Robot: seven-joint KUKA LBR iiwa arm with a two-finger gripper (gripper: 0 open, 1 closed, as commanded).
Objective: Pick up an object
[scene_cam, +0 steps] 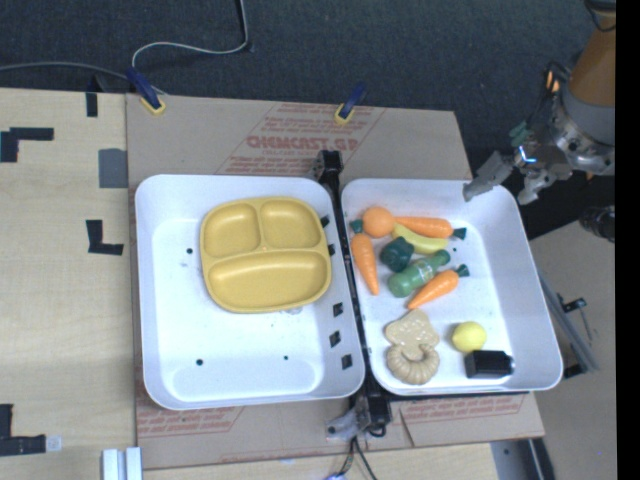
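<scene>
arm [590, 88] at upper right, jaws [492, 180] above the right bin's far right corner.
the arm enters from the right and slants down-left, with the orange band above the wrist; whether the jaws are wide or narrow cannot be told. the right bin [520, 268] holds carrots [364, 262], a yellow ball [468, 337] and a black block [489, 364]. a yellow divided plate [266, 252] lies in the left bin [160, 298].
</scene>
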